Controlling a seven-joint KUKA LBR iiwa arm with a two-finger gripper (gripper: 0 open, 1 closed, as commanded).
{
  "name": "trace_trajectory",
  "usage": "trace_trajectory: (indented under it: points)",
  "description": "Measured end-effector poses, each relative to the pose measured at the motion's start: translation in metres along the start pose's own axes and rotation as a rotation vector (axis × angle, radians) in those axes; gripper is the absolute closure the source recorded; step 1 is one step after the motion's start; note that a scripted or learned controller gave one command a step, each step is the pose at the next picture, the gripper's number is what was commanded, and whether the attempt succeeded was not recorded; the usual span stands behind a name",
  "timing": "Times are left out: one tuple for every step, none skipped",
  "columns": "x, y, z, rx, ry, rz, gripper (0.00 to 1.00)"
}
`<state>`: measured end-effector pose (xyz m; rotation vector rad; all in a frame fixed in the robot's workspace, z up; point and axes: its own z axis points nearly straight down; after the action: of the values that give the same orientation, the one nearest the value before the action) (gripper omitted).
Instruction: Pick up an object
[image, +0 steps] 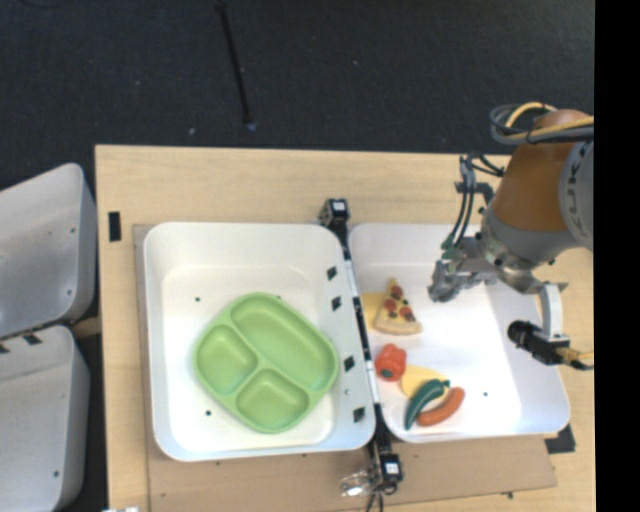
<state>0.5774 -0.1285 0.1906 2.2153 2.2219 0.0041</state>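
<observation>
Several toy foods crowd the right bin's (520, 400) inner edge; the hand (447, 284), its state unclear, hovers nearby, and might clip the pizza slice (396, 311), nudging it.

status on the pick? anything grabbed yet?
Done: the arm is over the right bin. In hand: nothing visible; the gripper hovers right of the pizza slice. Left: the grasp and lift. The pizza slice, red pepper and sausage lie on the bin floor.
</observation>
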Motion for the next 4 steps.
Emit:
trace_trajectory:
  points:
    - [0.009, 0.006, -0.055, -0.003, -0.001, -0.001, 1.0]
    - [0.008, 0.007, -0.065, 0.003, 0.001, -0.001, 1.0]
    - [0.062, 0.026, -0.072, 0.001, 0.002, -0.005, 1.0]
    - [0.118, 0.046, -0.061, 0.003, 0.001, -0.003, 1.0]
